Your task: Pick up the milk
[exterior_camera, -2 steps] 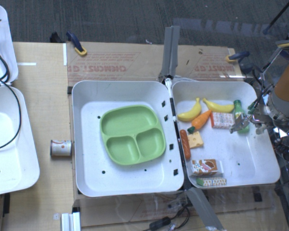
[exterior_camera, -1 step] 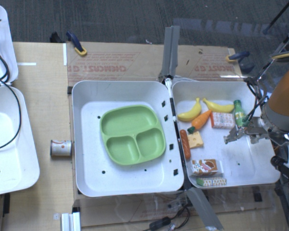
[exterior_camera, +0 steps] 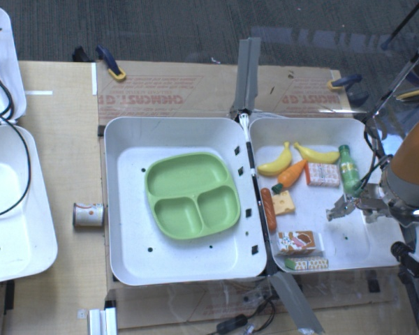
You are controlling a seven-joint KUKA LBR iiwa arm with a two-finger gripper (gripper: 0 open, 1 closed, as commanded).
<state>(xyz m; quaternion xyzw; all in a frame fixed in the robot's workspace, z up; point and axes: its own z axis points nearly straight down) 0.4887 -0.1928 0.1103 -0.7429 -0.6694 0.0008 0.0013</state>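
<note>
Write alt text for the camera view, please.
The grey arm's two-finger gripper hovers over the right white bin, above a brown-and-white milk carton lying near the front. The left white bin holds a green divided plate.

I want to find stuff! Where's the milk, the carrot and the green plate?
milk carton [exterior_camera: 300, 243]: camera view, brown front face.
carrot [exterior_camera: 292, 173]: camera view, orange body.
green plate [exterior_camera: 193, 195]: camera view, central divider between compartments.

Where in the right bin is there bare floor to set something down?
Free: the right bin floor between the green bottle and the brown-and-white milk carton, beneath the gripper. Crowded: upper left, where two yellow bananas, an orange carrot, a cheese wedge and a sausage cluster.
</note>
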